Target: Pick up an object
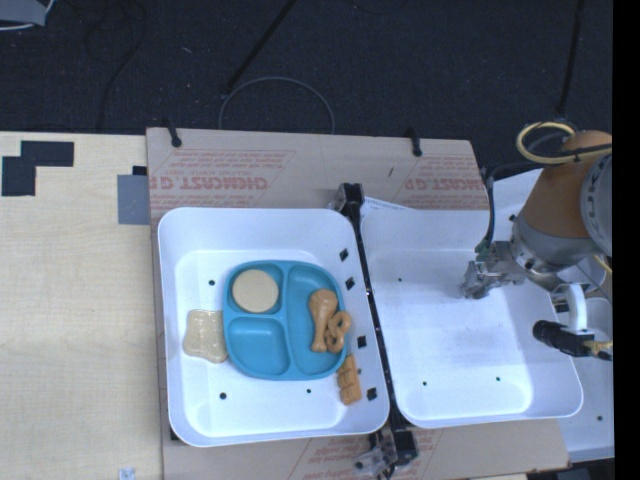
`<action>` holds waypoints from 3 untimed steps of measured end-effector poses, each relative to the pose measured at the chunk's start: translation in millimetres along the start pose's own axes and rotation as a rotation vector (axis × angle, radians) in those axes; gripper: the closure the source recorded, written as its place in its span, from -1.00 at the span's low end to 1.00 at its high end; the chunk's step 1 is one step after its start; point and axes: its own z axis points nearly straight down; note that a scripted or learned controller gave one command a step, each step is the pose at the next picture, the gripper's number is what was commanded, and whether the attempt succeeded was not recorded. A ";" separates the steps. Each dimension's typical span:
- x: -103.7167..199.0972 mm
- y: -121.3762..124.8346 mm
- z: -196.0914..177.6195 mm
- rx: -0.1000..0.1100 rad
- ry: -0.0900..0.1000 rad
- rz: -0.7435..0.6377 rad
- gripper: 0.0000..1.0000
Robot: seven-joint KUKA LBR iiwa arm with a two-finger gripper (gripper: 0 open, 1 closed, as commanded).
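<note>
A blue divided tray [262, 345] lies in the left bin [190, 238]. A round tan disc [254, 290] rests in its upper left section and a brown pretzel-like piece [328, 320] in its right section. A pale bread-like slice [205, 335] lies just left of the tray, and a small orange-brown piece [348, 379] sits off its lower right corner. My gripper [480, 278] hangs over the upper right part of the right bin [450, 408], far from all these objects. Nothing shows between its tips.
A black divider [365, 308] runs between the two bins. Cardboard [300, 173] lies under both bins, on a wooden bench [70, 308]. The grey arm with its orange band [560, 198] reaches in from the right. A black fitting [562, 338] sits at the right bin's right rim.
</note>
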 end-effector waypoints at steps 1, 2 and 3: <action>8.9 4.5 -49.7 -0.005 -0.001 -0.003 1.00; 15.4 6.6 -110.9 -0.008 -0.002 -0.003 1.00; 22.7 7.9 -170.5 -0.006 -0.002 -0.003 1.00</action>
